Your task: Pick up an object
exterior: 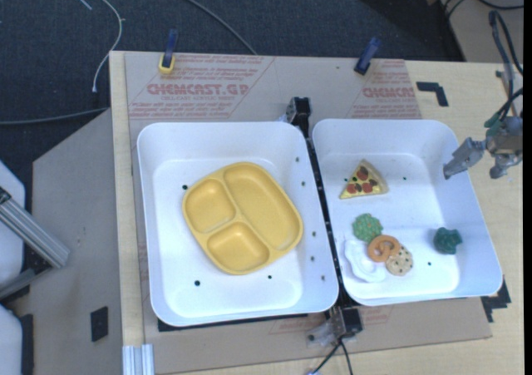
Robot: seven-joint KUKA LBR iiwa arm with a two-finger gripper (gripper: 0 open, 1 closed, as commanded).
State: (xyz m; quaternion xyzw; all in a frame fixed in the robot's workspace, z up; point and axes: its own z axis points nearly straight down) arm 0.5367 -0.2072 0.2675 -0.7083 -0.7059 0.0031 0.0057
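Note:
The right bin holds several toy foods. A pizza slice lies near its far left. A light green broccoli, an orange pretzel ring, a cookie and a white piece cluster at the front. A dark green leafy piece sits apart at the front right. My gripper hovers over the bin's right rim, up and right of the dark green piece. Its fingers are open with nothing between them.
A yellow three-compartment plate lies in the left bin. Blue clamps hold the cardboard sheet at the bench's far edge. A black bracket sits between the bins at the back. Cables trail over the dark floor.

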